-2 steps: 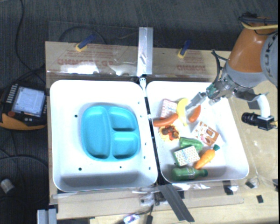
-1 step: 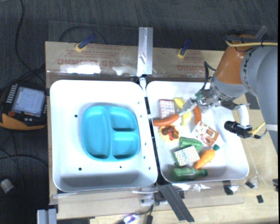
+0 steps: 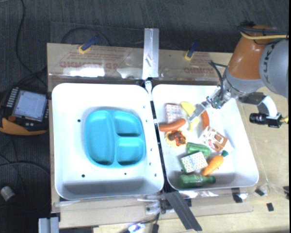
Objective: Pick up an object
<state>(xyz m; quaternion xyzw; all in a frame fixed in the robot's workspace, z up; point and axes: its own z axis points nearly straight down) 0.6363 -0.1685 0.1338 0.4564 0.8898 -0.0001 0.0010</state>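
The gripper (image 3: 196,113) reaches down and to the left into the right bin (image 3: 247,159); whether it is wide, narrow or holding anything cannot be told at this size. Its tip sits over the upper middle of the bin, just beside a yellow piece (image 3: 186,108) and a small orange-red piece (image 3: 204,120). Behind it the arm (image 3: 254,64) slants up to the right, its orange band above the grey wrist, crossing the bin's far right corner.

A sausage (image 3: 171,125) lies near the bin's left wall, its long axis running left to right, slightly raised at the right end. Above it is a pink checked packet (image 3: 173,111). Below lie a brown lump (image 3: 176,138), a red-and-white carton (image 3: 214,139), a green-and-white block (image 3: 194,162), a carrot (image 3: 213,165) pointing down-left, and a green bottle (image 3: 197,180) lying left to right along the near wall. Print on the packets is too small to read.

The left bin (image 3: 68,144) holds a blue divided tray (image 3: 115,136). Red lettering on the cardboard (image 3: 82,62) behind the bins is blurred.
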